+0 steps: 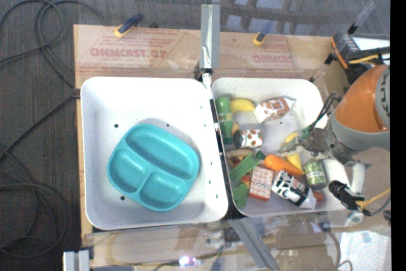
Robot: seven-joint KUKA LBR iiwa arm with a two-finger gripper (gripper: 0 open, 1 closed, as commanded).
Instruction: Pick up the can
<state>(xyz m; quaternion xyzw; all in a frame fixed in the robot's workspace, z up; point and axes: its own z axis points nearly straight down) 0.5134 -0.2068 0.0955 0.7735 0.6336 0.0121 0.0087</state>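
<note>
A small can point(250, 137) with a white label and red spots lies on its side in the left middle of the right bin point(317, 93). A second small can point(314, 174) with a green label stands near that bin's right side. My gripper point(303, 144) reaches in from the right below the orange-banded wrist point(358, 108) and hangs low over the bin's right part. It is just above and left of the green-labelled can, and well to the right of the spotted can. Its tip is dark and blends with the clutter under it.
The right bin also holds a green bottle point(223, 110), a yellow fruit point(242, 105), a white-and-brown carton point(274, 109), a carrot point(283, 164), a red box point(261, 183) and a black-and-white carton point(290, 187). A teal divided plate point(153, 165) lies in the left bin point(101, 98).
</note>
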